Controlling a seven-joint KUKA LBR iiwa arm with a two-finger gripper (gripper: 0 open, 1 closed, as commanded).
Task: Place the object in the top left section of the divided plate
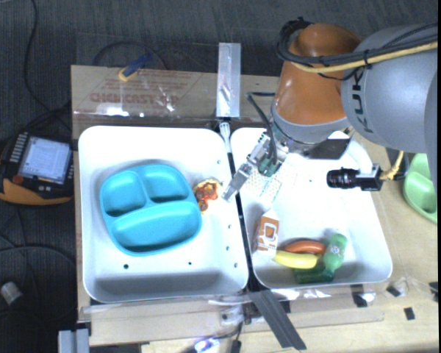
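Object (206, 191), small orange/yellow toy, sits just left of gripper (231, 188) tip, w/ divided plate (151, 215) further left; can't tell gripper's state.

The divided plate (151, 208) lies in the left bin (103, 271), with a small object (206, 192) just right of it.

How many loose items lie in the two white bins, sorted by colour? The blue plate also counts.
Blue: 1, the divided plate
Orange-yellow: 1, small object beside the plate
Orange and white: 1, small box
Orange-red: 1, long item
Yellow: 1, banana
Green: 1, bottle
Total: 6
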